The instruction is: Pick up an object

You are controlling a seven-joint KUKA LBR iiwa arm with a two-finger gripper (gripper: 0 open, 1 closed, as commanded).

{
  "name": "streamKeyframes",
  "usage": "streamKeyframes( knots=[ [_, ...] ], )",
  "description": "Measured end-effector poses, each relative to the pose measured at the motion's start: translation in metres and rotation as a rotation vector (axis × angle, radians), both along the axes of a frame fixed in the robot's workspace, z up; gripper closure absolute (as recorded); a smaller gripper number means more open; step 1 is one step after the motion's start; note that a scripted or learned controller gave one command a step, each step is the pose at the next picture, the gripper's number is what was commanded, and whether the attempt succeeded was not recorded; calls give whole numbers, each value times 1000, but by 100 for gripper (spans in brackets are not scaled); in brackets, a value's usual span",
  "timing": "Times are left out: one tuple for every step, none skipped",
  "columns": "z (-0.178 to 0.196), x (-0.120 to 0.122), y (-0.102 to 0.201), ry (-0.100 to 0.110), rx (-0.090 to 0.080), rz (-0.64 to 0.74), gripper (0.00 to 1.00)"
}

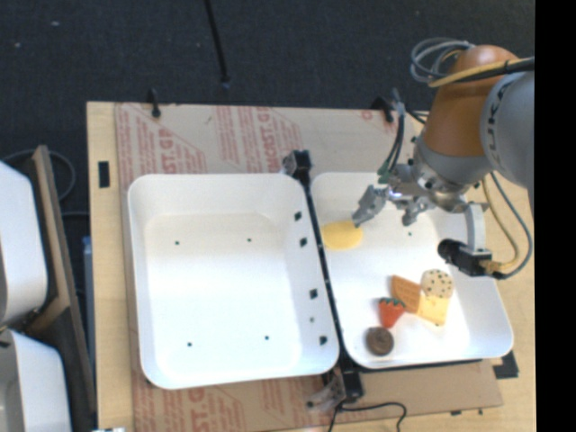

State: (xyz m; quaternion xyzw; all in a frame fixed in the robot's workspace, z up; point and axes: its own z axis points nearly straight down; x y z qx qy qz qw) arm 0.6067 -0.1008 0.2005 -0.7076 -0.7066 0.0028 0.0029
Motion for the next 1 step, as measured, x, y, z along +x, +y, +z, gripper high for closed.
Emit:
streamKeyframes(
  knots=[
    [5, 2, 0, -9, 0, 1, 0]
  ],
)
